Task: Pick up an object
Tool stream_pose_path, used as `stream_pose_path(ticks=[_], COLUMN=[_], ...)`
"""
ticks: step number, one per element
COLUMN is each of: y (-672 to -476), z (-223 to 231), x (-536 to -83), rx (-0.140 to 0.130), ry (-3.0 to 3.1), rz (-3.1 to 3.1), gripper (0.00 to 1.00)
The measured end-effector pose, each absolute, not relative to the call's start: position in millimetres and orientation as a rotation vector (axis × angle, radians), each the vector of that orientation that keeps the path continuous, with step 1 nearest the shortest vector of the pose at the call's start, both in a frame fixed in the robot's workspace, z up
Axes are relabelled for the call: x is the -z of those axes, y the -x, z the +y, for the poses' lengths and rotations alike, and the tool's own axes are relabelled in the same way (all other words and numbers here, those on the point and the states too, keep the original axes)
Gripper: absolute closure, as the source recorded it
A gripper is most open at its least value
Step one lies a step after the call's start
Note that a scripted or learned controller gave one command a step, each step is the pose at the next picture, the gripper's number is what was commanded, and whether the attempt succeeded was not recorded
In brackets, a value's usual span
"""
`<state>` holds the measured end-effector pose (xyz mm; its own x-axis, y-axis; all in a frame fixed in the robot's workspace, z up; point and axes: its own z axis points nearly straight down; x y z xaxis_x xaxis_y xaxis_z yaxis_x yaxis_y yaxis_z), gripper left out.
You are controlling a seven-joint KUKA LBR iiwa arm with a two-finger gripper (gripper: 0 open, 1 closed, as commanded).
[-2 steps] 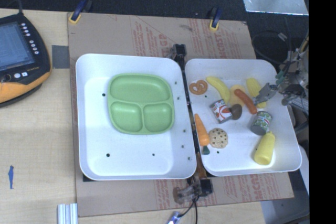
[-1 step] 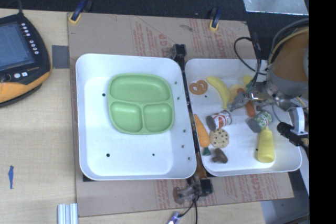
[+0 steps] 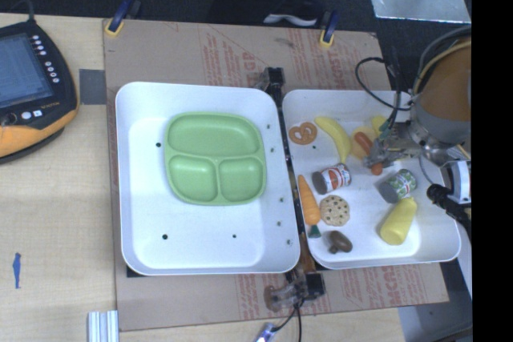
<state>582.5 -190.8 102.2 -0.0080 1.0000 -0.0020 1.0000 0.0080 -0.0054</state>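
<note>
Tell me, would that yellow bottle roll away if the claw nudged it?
Probably. The bottle lies on its side on the bin's smooth floor, and its rounded body looks apt to roll. It seems to be light plastic, likely slippery to pinch.

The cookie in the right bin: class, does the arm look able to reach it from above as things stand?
Probably yes. The cookie lies flat with nothing on top of it, though the carrot and the small can sit close beside it, leaving little room around it.
</note>
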Motion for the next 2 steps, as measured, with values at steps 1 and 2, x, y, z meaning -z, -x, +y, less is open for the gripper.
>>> stream_pose_path(ticks=[1, 2], y=[-536.1, -545.6], z=[-166, -95], x=[-115, -192], rx=[-0.005, -0.001], ry=[2.216, 2.214], rz=[-2.224, -2.226], gripper=[1.0, 1.0])
